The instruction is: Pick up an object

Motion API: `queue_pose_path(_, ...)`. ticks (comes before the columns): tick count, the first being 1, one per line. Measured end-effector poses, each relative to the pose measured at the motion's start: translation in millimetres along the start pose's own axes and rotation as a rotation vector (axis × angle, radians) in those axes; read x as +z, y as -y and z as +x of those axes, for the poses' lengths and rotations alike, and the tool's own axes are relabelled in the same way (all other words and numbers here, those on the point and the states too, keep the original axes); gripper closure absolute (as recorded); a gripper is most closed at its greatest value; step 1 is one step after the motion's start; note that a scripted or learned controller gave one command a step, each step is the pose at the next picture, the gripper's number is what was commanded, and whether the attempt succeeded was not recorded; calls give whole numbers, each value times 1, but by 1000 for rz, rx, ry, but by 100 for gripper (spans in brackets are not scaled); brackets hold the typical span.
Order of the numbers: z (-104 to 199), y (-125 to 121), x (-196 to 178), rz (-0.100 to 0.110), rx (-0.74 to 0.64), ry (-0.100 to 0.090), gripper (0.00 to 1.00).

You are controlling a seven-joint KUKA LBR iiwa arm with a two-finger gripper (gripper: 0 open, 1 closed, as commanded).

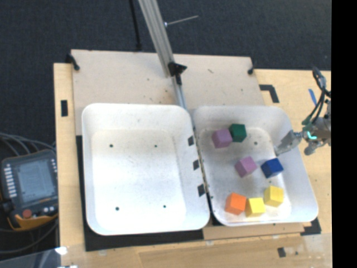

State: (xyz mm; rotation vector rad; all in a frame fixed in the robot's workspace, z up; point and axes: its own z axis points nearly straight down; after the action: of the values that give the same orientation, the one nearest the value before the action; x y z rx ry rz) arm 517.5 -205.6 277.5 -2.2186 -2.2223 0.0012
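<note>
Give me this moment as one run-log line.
arm: gripper at right bin right rim, above blue cube | held: nothing seen | right bin: six cubes, blue, green, orange among them | stage: approach

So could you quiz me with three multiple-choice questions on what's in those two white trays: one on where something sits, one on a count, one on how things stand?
1. Where do the blocks lie?
A. all in the right bin
B. all in the left bin
C. split between both bins

2. How many purple blocks are there?
A. one
B. two
C. four

3. How does the green block stand to its neighbour?
A. stacked on the blue block
B. alone in a corner
C. close beside a purple block

Answers:
1. A: every block rests inside the right bin, none in the left bin.
2. B: one purple block sits near the top, another purple block near the middle.
3. C: the green block sits right next to the upper purple one, while the blue block lies apart, lower down.
</note>
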Motion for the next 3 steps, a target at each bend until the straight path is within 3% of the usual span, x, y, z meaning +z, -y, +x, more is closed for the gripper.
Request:
queue_pose_path(1, 0, -1, -2, -4, -1, 1, 0)
queue_pose_path(3, 0, -5, 121, 4, 3, 0, 0)
